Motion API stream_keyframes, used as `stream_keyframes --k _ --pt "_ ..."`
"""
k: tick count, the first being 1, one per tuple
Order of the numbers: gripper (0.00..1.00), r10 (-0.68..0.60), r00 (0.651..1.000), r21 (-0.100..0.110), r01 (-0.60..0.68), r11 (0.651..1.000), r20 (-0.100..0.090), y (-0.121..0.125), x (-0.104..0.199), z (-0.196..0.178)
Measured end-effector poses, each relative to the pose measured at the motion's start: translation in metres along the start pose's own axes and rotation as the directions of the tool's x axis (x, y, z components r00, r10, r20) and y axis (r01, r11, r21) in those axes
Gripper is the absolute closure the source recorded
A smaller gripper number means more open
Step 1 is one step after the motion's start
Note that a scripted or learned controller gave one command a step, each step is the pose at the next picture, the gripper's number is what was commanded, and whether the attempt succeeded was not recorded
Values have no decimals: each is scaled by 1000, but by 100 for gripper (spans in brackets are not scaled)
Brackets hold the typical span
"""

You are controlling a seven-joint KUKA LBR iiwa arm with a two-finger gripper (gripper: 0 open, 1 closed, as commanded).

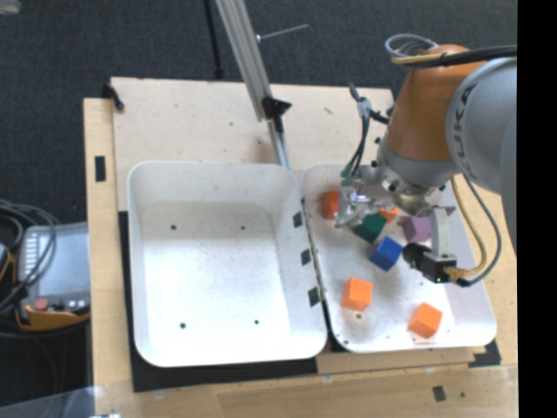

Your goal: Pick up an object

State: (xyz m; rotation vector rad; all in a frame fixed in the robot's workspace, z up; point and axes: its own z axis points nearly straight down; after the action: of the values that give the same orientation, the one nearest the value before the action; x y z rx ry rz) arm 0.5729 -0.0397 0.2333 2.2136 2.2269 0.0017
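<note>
The right bin (392,341) holds several small blocks. A red-orange block (329,204) lies by its left wall, with a dark green block (372,227), a blue cube (385,253) and a purple block (419,228) clustered in the middle. Two orange cubes (356,293) (425,319) sit nearer the front. My gripper (355,207) is down low in the bin, between the red-orange block and the green block and close to both. The wrist hides part of the bin behind it, and a bit of another orange block (389,212) peeks out under it.
The left bin (218,259) stands beside the right one, sharing a raised middle wall (312,259). A slanted aluminium pole (248,50) rises from behind the bins. Cables and a black connector (431,262) hang off the wrist over the purple block.
</note>
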Motion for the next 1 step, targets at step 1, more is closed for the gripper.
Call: stream_keyframes --k 1 --pt "100 0 1000 0 0 1000 0 18 40 6"
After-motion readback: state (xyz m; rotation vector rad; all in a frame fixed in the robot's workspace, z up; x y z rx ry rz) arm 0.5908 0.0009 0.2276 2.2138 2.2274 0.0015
